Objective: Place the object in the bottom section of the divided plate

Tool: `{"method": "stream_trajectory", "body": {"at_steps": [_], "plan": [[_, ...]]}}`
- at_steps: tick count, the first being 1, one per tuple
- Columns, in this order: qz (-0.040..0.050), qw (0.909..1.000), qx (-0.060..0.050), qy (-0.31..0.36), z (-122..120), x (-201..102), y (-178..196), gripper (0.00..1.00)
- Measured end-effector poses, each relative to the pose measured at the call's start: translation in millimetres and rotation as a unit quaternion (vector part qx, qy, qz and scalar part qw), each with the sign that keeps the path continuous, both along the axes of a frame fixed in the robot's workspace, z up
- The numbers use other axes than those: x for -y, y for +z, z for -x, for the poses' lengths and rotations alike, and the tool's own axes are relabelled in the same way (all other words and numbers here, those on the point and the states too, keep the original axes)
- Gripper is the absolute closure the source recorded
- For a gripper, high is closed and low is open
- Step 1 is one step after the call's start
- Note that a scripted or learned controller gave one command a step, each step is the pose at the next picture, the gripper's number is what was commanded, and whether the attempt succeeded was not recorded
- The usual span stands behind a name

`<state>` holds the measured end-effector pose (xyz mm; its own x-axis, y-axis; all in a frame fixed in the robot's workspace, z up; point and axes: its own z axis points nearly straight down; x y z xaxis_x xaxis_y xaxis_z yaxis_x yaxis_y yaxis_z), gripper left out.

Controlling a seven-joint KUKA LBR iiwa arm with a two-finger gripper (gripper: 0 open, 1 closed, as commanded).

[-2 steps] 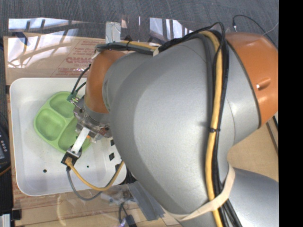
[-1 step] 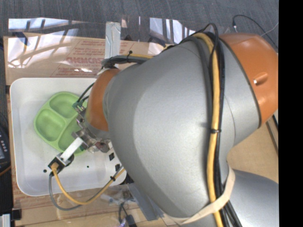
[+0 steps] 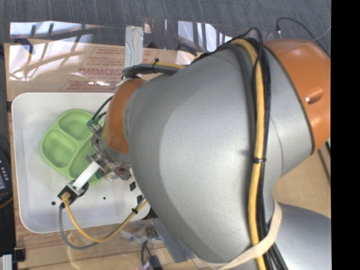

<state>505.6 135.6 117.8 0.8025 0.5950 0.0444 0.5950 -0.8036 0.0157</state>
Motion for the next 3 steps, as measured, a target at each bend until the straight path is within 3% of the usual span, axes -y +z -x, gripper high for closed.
{"method": "stream_trajectory", "body": {"at_steps": [1, 2, 3], "plan": [[0.0006, 1.0000, -0.001, 0.000, 0.6, 0.0, -0.7, 0.00], [0.0003, 1.0000, -0.003, 0.003, 1.2, -0.8, 7.9, 1.00], [0.0005, 1.0000, -0.003, 0.003, 1.2, -0.8, 7.9, 0.00]]}}
